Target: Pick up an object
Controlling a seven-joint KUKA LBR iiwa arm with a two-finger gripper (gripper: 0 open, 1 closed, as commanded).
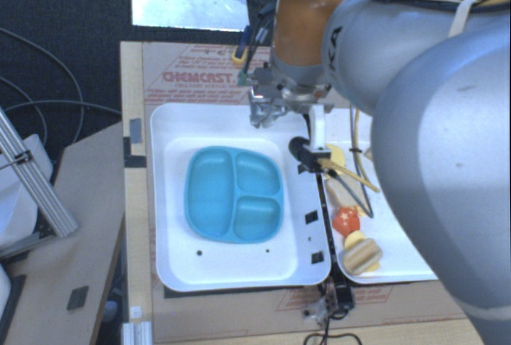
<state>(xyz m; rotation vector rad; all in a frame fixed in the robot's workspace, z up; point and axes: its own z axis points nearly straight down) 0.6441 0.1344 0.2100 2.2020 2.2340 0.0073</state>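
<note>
Tomato (346,220) lay at five o'clock of my hand (264,113), which hung over the left bin (172,136); whether it was spread, I couldn't tell.

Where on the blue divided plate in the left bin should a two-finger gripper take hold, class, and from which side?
Probably the raised outer rim of the blue divided plate, approached from above. The plate lies flat on the floor of the left bin, so its broad face gives nothing to pinch, while the rim stands proud. The near or left edge looks easiest, with bare floor beside it for a finger.
</note>
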